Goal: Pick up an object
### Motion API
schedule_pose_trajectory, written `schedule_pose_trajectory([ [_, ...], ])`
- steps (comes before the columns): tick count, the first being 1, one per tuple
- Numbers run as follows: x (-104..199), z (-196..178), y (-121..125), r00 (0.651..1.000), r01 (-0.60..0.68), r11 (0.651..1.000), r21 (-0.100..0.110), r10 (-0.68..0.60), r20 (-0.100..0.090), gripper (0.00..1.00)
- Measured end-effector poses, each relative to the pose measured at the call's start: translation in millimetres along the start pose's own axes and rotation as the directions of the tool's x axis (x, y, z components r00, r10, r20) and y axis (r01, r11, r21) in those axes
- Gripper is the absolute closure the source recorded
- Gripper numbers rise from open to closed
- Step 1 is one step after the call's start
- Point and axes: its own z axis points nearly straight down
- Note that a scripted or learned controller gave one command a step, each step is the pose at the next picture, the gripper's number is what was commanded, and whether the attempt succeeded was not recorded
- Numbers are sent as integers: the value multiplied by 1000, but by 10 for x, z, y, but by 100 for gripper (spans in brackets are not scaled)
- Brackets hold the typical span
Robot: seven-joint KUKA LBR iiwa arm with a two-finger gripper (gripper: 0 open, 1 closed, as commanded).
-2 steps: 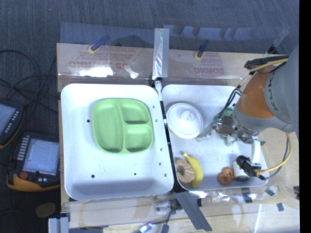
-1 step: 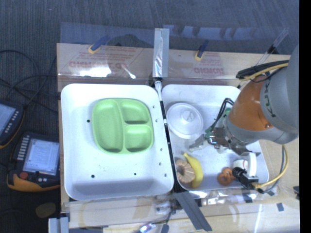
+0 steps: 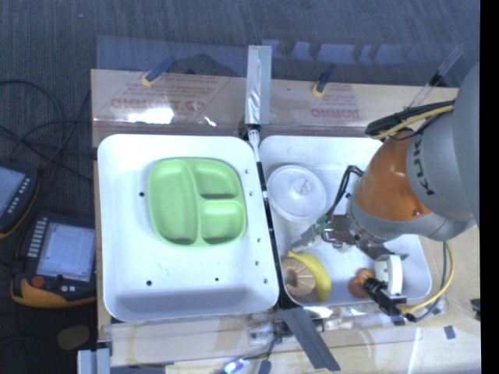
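My gripper [image 3: 320,232] is low in the right bin [image 3: 417,249], under the orange wrist band [image 3: 390,185]. It hangs just above the yellow banana [image 3: 311,269] and just below the white round container [image 3: 297,191]. A brown wooden disc [image 3: 297,280] lies against the banana at the bin's front left. A small orange object [image 3: 361,281] rests near the front wall. The arm hides the bin's right part. Nothing shows in the gripper's grasp.
The left bin [image 3: 125,271] bears a green divided plate [image 3: 196,200] in its upper half. A ridge [image 3: 265,209] separates the two bins. Cables and a handheld pendant [image 3: 54,255] lie on the floor to the left.
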Motion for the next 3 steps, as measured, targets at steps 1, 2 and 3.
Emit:
schedule_pose_trajectory([
  [1, 14, -279, -138, 998, 66, 997, 25, -66, -11, 0],
  [2, 7, 12, -117, 974, 227, 974, 14, -227, -12, 0],
  [3, 183, -916, -26, 810, 587, 810, 14, -586, -20, 0],
])
